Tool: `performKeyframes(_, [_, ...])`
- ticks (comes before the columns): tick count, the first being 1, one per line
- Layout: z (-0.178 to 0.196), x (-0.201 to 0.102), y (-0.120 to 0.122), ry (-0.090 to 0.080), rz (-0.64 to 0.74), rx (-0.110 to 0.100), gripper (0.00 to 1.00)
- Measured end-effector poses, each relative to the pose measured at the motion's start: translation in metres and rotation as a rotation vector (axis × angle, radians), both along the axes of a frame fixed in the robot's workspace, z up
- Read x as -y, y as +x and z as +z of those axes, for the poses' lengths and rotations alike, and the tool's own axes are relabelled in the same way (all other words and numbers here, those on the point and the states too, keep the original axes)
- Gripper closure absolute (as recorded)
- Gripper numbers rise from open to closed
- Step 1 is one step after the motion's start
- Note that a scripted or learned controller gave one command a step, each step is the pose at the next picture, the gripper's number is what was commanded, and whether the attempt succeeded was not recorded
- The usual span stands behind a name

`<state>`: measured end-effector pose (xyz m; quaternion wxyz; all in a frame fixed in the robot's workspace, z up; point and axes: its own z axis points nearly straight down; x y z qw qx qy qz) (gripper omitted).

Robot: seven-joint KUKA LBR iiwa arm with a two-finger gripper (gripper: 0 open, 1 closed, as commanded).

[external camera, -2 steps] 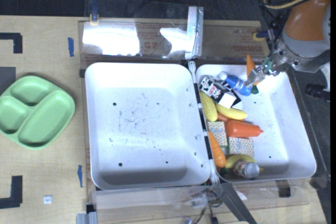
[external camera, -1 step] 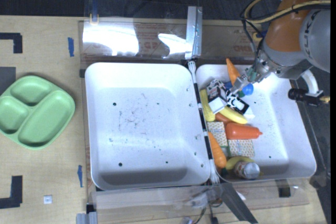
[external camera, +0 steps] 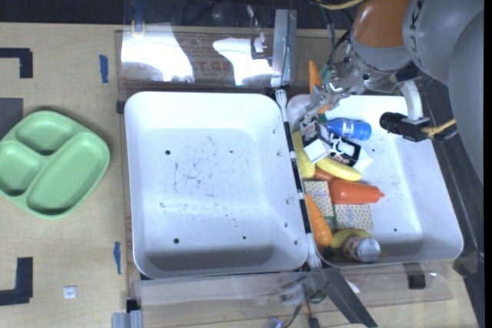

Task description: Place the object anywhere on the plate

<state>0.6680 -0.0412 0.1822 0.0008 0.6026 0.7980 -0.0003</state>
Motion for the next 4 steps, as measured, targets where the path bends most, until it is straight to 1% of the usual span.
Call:
performKeyframes(1, [0.017, -0.069, -0.033, 0.001, -0.139, -0.006, 1.0])
performKeyframes(2, [-0.04, -0.149, -0.069, 0.0, -0.104, -0.007, 1.0])
performKeyframes(3, [-0.08, -0.211, -0.14, 0.001, 0.064, -0.008, 1.0])
performKeyframes(4, [-0.073, -0.21, -0.139, 0.001, 0.062, -0.009, 1.0])
